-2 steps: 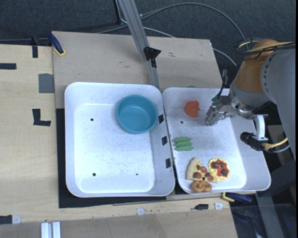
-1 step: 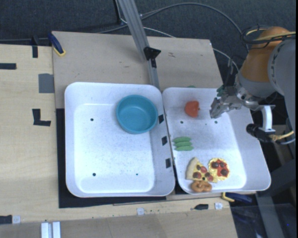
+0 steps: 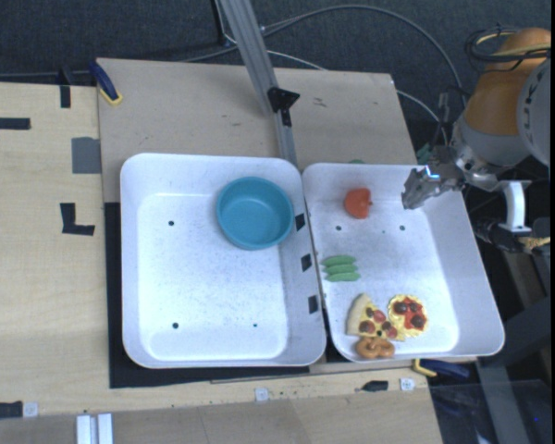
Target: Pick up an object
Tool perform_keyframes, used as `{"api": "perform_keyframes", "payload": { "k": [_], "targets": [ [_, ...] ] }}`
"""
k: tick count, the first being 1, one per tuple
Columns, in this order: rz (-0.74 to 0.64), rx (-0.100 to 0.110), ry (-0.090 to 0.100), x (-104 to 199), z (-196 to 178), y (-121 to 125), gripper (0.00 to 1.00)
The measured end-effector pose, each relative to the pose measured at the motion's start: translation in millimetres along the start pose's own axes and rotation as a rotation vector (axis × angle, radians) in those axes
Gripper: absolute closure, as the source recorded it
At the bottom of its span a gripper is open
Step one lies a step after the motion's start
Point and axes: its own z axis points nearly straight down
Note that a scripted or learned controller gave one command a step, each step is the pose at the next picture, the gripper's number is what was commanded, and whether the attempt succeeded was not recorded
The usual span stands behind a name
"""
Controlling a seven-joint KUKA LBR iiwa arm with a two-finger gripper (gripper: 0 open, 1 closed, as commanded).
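From the overhead camera, two shallow white bins sit side by side on the bench. The left bin (image 3: 157, 285) holds a blue bowl (image 3: 254, 213), upright, near its far right corner. The right bin (image 3: 462, 276) holds four small things: an orange-red round object (image 3: 357, 203) toward the far side, a green pea pod (image 3: 340, 267) close to the left wall, and a pizza slice (image 3: 368, 319) beside a small round pizza (image 3: 408, 314) at the near end, these two touching or almost so. The arm (image 3: 504, 100) comes in from the right, its orange band visible above the wrist. The gripper (image 3: 418, 191) hangs over the far right part of the right bin, near the orange-red object but apart from it. Nothing can be seen between its fingers; how far they are spread cannot be told from this angle
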Motion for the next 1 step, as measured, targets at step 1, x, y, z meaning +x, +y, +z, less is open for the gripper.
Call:
{"api": "perform_keyframes", "payload": {
  "k": [1],
  "targets": [
    [0.000,-0.001,0.000,-2.1,-48.6,10.0,1.00]
  ]
}}
